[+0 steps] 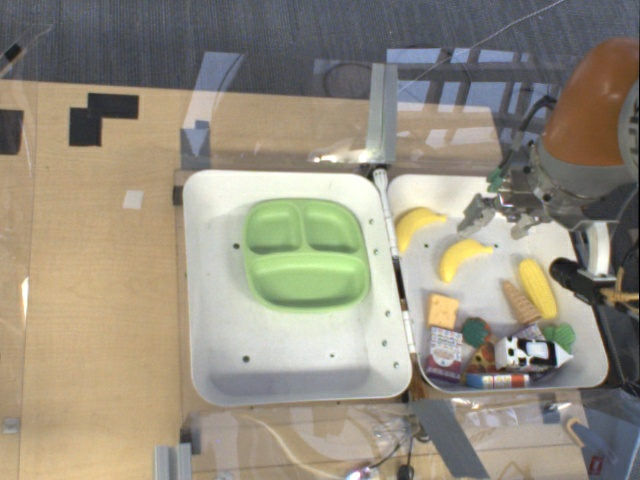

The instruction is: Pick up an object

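Observation:
My gripper [497,218] hangs over the back of the right bin [596,370], its fingers spread open with nothing between them. Just below it lies a yellow banana [463,258], and a second banana [418,225] lies to its left by the bin wall. Closer to the front I see a corn cob [537,288], a waffle cone [518,302], an orange cracker [443,311], a small printed box [446,353], a black and white cow toy [530,351], a broccoli piece [560,334] and a marker [498,379].
A green divided plate [305,251] sits in the left bin [215,368]. A metal divider [395,268] runs between the two bins. The arm's orange band [595,103] and grey wrist stand over the right bin's back right corner.

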You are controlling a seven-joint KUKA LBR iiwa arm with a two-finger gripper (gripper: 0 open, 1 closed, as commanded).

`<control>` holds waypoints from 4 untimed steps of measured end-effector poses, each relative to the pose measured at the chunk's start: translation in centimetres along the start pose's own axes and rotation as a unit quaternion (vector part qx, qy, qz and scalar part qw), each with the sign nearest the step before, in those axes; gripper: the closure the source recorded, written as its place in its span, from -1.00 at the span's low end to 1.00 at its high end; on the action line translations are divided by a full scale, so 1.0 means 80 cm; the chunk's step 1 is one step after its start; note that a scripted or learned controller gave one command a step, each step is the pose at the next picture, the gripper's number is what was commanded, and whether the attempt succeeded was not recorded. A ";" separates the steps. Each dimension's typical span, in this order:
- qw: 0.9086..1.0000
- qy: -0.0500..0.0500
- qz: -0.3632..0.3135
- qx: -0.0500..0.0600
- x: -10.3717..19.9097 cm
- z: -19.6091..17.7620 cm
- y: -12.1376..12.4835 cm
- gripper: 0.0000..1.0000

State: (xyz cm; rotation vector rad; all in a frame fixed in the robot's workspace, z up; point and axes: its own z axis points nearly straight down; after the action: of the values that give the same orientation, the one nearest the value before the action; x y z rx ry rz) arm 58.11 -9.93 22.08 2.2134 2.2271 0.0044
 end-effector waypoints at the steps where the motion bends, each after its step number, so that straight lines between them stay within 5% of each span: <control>1: 1.000 0.000 -0.017 -0.002 0.036 -0.034 -0.001 -1.00; 2: 0.999 0.000 -0.033 0.001 0.001 0.146 -0.017 -1.00; 3: 1.000 -0.001 0.012 -0.002 0.018 0.008 0.006 -1.00; 4: 0.998 -0.001 -0.066 -0.002 0.008 0.156 -0.018 -1.00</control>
State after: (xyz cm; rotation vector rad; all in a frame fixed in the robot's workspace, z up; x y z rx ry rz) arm 56.73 -9.26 9.63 2.0580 2.3661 0.0081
